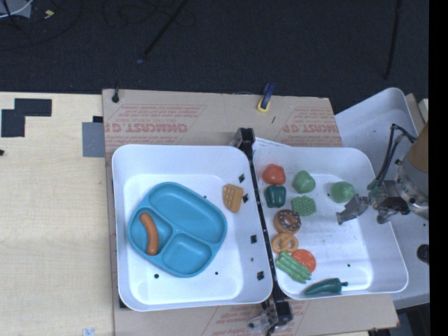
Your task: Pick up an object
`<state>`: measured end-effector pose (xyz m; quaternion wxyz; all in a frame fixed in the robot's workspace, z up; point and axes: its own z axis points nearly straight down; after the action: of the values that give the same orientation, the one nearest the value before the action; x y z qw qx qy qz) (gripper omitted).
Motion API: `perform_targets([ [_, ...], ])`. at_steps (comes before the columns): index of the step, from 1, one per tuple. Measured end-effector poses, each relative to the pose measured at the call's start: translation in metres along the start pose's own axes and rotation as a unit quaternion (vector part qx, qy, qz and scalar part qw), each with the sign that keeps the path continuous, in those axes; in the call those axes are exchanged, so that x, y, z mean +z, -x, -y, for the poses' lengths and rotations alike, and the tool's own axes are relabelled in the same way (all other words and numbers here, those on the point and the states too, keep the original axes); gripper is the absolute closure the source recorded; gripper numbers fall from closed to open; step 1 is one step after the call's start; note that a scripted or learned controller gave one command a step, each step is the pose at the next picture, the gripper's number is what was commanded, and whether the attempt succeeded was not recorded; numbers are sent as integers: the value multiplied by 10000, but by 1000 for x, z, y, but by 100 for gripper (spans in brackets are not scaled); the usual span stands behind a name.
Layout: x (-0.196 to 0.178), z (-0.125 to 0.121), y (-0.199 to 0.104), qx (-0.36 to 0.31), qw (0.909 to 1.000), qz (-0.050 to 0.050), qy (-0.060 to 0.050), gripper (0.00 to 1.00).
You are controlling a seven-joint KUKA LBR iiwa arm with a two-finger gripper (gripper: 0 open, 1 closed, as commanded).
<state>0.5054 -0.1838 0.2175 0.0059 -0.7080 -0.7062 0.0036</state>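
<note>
Brown cardboard sheet (210, 121) with a blue-yellow clamp (265, 98); black cables (112, 5) beyond.

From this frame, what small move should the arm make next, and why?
Probably slide the gripper a little toward the bin's far side and lower onto the round green toy. It lies closest, apart from the other toys, while the gripper holds nothing and sits over bare floor of the right bin.

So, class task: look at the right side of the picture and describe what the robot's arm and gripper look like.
The arm shows an orange-brown band at the picture's right edge, with grey metal parts below it. Thin dark cables loop down beside it. The gripper is dark grey metal with two short fingers, small and angular. No markings are readable.
</note>
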Motion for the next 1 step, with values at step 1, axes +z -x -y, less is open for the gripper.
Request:
perform_targets([
  [1,-6,-3,0,-11,10000,16,60,0],
])
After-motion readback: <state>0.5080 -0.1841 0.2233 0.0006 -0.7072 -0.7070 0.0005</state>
